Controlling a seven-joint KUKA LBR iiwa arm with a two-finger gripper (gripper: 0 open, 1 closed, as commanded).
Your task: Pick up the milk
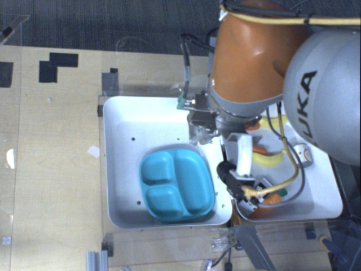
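The gripper (200,130) was seen hanging over the wall shared by the two bins, towards their far edge. Whether it was released or clenched on anything could not be told, since its lower end was blurred against the white wall. Nothing was seen held in it.

The left bin (121,151) was occupied by a blue divided tray (177,182), set towards its near right corner. Much of the right bin (330,205) was covered by the arm (327,95). A yellow thing (269,158) and an orange thing (260,149) were made out close together in its middle. A small white carton (303,153) with a printed mark was seen near that bin's right edge. It was judged to be the milk, though this could not be confirmed.

The pick was judged not yet begun, as the gripper was placed well apart from the carton. If a descent were made from this spot, the shared wall or the tray's rim could be struck, or nothing could be closed on at all. Once the gripper was carried across, the yellow or orange thing could be caught in place of the milk. The carton could also be tipped or pushed against the bin's right wall if it were met off-centre. A smooth carton could be lost from a shallow grasp during lifting.
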